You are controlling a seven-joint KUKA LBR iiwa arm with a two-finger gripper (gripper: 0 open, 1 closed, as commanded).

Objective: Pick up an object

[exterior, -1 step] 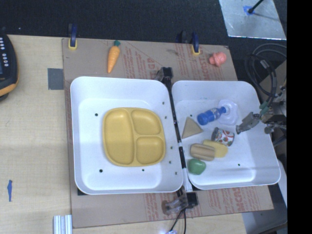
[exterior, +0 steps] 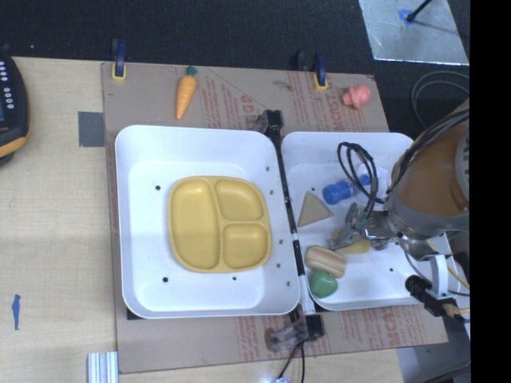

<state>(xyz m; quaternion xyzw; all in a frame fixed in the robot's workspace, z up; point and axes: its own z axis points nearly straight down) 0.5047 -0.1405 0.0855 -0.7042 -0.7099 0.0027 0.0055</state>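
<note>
The jaws (exterior: 349, 236) are hanging low in the right bin (exterior: 375, 294); how far apart they are standing cannot be told. The roll (exterior: 325, 260) is lying just left-below them, long axis running left-right, above the green ball (exterior: 322, 284).

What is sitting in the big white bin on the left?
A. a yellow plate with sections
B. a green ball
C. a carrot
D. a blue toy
A: the yellow plate lies in the middle of the left bin; the carrot lies outside on the bench, above that bin.
</note>
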